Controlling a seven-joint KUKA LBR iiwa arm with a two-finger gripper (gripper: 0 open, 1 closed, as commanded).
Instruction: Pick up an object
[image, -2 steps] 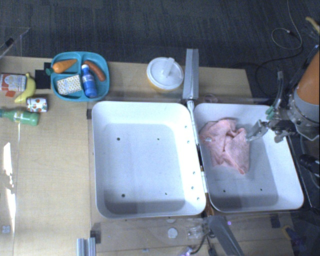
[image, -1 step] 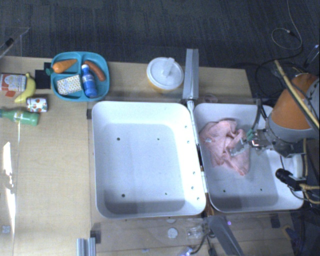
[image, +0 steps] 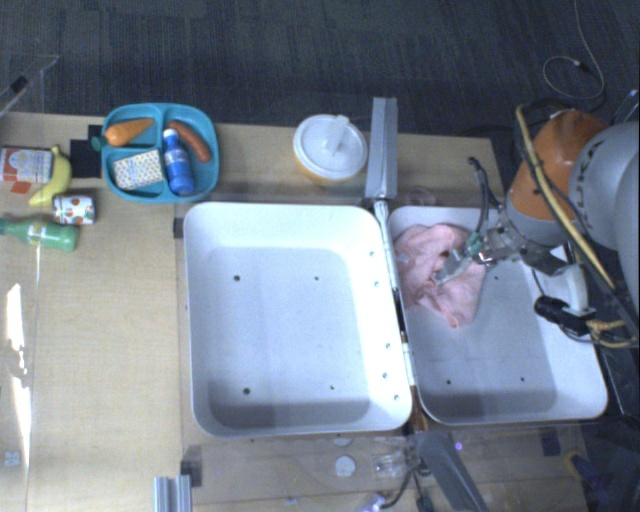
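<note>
The tool (image: 462, 258) is down in the right bin (image: 520, 395), its tips pressed into a crumpled pink cloth (image: 440, 272); how far they are parted, or whether any fabric sits between them, I cannot tell. The cloth lies at the bin's upper left, against the divider. The left bin (image: 290, 320) adjoins (a blue divided tray (image: 160, 150) sits on the table (image: 90, 350) beyond it).

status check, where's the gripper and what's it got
Gripper down in the right bin, over the pink cloth. Fingers against the cloth, grasp unclear. Nothing else near it in that bin.
</note>
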